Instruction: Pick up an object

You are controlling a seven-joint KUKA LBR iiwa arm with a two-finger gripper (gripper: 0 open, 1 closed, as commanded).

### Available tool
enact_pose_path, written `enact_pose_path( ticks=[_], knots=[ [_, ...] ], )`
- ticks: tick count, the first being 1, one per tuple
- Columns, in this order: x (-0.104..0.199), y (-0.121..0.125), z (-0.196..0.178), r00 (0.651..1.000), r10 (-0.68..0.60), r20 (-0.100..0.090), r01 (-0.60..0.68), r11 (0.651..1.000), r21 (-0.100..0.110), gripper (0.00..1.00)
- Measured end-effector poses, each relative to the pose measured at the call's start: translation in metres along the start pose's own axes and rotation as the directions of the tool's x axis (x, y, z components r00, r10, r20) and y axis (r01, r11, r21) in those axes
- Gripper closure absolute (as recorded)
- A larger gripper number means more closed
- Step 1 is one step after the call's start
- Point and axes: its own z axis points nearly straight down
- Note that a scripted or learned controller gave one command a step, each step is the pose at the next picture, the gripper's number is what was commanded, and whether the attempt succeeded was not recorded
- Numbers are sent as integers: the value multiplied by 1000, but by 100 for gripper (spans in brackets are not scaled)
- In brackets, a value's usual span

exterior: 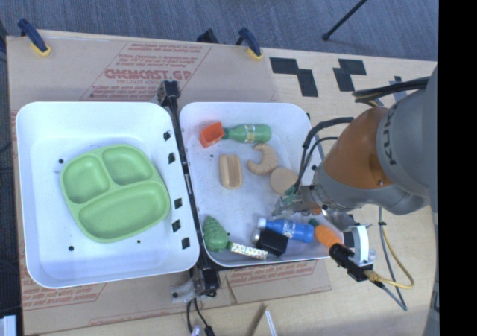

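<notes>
Left bin (30, 178) holds a green divided tray (114, 191), lying flat and roughly centred.

Right bin (195, 178) is the landmark for everything else:
- green bottle with orange cap (235, 133) lying on its side near the bin's far edge
- tan hot-dog bun (230, 170) mid-bin
- croissant (262, 159) just right of the bun
- round tan cookie (282, 179) right of the croissant, next to the arm
- green leafy piece (215, 233) at the bin's near-left corner
- speckled stick (248, 251) along the near wall, touching the leafy piece
- blue bottle with black cap (285, 232) lying along the near-right side

Arm (380, 156) comes over the bin's right wall. Gripper (307, 206) sits low over the near-right corner, just above the blue bottle. Can't tell finger opening; the wrist blocks the view.
</notes>
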Motion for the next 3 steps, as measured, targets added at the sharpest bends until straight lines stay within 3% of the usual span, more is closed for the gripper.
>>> enact_pose_path(
  ticks=[1,2,3],
  knots=[
    [0,0,0,1000,0,0,0,1000,0,0],
    [-6,0,9,1000,1,-6,-1,1000,1,0],
    [-7,0,0,1000,0,-4,0,1000,3,100]
  ],
)
